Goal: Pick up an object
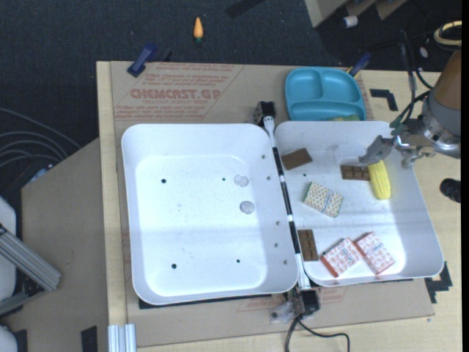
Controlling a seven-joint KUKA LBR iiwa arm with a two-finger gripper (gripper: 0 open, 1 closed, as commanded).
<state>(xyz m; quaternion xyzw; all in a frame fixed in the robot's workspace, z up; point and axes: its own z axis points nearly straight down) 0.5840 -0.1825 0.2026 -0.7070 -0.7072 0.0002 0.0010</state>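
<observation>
Nearest the camera, at the lower edge of the right bin [429, 259], lay two red-and-white patterned packets [341, 257] [376, 252] side by side, with a small brown block [308, 244] just beside them against the divider between the bins. Farther in, a pale speckled square packet [323, 199] rested near the bin's centre, tilted. Beyond it a yellow corn cob [379, 180] lay roughly upright in the view, touching or nearly touching a dark brown chocolate-like bar [355, 172] on its left; a second brown piece [296, 158] sat close to the divider. The left bin [139, 218] bore two small greyish discs [244, 193] on its floor. The gripper [379, 150] reached in from the right and hung over the far right part of the right bin, just above the corn cob and the chocolate-like bar; whether its grip was parted or closed could not be told at this angle, and nothing was seen held in it. The step in hand was judged to be the approach, with the corn cob or the bar as the likely target. The next move would call for a descent centred on one item alone, since the two lay so close that a grasp might catch both or push one aside. Farthest off, a blue divided tray [326, 94] stood on the bench behind the bins.
</observation>
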